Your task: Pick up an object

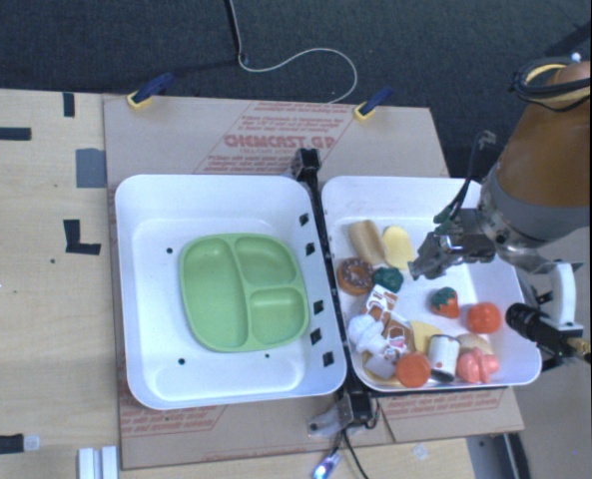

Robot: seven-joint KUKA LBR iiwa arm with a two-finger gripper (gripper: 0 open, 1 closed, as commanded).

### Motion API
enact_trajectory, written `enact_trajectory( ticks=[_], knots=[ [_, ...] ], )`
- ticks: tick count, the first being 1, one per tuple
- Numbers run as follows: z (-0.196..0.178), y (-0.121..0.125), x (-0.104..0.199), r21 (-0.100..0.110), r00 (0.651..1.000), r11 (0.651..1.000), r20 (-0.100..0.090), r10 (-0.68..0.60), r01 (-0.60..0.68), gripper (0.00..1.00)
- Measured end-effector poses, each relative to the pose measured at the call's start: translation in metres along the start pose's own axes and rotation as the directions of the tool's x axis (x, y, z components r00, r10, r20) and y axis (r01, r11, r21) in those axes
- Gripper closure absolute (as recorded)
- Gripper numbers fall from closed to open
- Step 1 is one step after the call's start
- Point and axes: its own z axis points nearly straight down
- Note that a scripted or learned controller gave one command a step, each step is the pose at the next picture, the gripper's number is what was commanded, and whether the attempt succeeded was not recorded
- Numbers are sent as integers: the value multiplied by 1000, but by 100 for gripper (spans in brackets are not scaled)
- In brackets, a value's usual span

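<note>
Cardboard (266,138) under both bins bears red print, roughly "CHEMCAST GP", partly hidden by the bins. Left of the right bin (505,377) sits the left bin (146,208) with a green tray (244,290). Inside the right bin, toy foods (415,337) crowd its near end, hard to identify. Above its middle hangs the gripper (437,257); whether its fingers are apart or grasp anything cannot be told.

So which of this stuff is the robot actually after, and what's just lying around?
Part of the job:
- the hand, over the right bin
- toy food there: strawberry, tomato, chocolate donut, yellow lemon-like piece, bread roll

Just lying about:
- green divided plate in the left bin
- cardboard sheet
- cable
</note>
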Motion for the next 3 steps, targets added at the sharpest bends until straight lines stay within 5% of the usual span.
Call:
enact_trajectory(
  ticks=[1,2,3],
  knots=[
    [181,25,-38,-11,1000,1000,7,9,-9,100],
    [103,73,2,3,1000,1000,2,2,-2,100],
    [138,110,-30,15,1000,1000,4,10,-10,100]
  ],
)
